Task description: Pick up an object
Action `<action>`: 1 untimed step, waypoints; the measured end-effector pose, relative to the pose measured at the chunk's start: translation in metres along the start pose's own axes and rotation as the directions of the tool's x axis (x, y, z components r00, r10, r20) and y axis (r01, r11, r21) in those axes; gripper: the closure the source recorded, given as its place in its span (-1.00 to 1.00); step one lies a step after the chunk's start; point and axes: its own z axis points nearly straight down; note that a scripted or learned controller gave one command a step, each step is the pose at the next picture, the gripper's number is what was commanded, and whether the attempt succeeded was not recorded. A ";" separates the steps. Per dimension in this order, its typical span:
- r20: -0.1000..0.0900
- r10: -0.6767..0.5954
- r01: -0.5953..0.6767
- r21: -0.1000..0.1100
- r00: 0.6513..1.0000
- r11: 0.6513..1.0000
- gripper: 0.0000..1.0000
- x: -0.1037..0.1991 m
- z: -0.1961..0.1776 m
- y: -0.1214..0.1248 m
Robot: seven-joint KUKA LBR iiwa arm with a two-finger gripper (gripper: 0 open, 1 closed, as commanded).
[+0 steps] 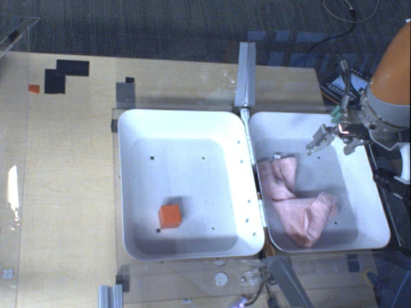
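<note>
A crumpled pink cloth (294,201) lies in the right bin (376,204), against its left wall and reaching toward the front. A small orange block (170,216) sits in the left bin (138,140), near its front left. My gripper (331,146) hangs over the back part of the right bin, above and to the right of the cloth's upper end. Its fingers (318,140) are spread open with nothing between them. The grey arm with its orange band (392,76) comes in from the right.
A metal divider post (246,76) stands at the back between the two bins. Black and orange markers (61,76) lie on the wooden bench at the far left. Cables (347,8) run behind the right bin.
</note>
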 end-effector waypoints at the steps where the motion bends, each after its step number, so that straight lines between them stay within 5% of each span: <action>1: 0.000 -0.068 0.068 0.001 0.998 0.998 -1.00 0.016 0.095 0.032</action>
